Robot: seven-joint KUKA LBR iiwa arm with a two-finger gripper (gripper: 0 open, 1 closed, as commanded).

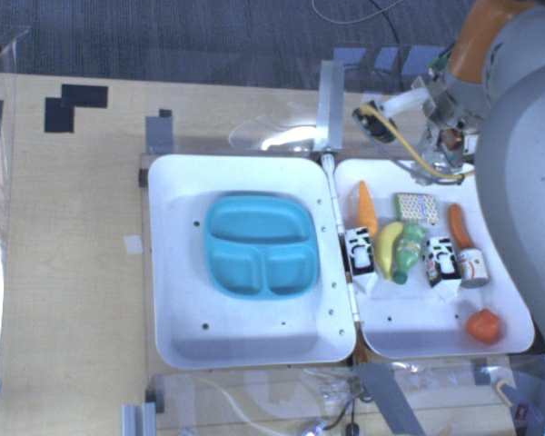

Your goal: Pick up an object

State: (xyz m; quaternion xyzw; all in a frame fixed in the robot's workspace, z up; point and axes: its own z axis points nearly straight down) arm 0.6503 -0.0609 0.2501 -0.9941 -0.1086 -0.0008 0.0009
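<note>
In the right bin [518,330], a carrot [367,209] is seen at ten o'clock and a tomato [483,326] at five; both are judged light, rigid and slick, best gripped across the middle. Whether the hand [447,145], at one o'clock, is open cannot be told

Left bin [177,334] holds a blue divided tray [259,244], lying flat near its centre. Right bin [409,330] holds a carrot [367,209], banana [387,243], green bottle [407,252], sausage [460,226], tomato [483,326], small can [473,268] & two b/w cartons [359,251]. Gripper [447,157] hangs over the right bin's far edge, nothing seen btwn its fingers.
</note>
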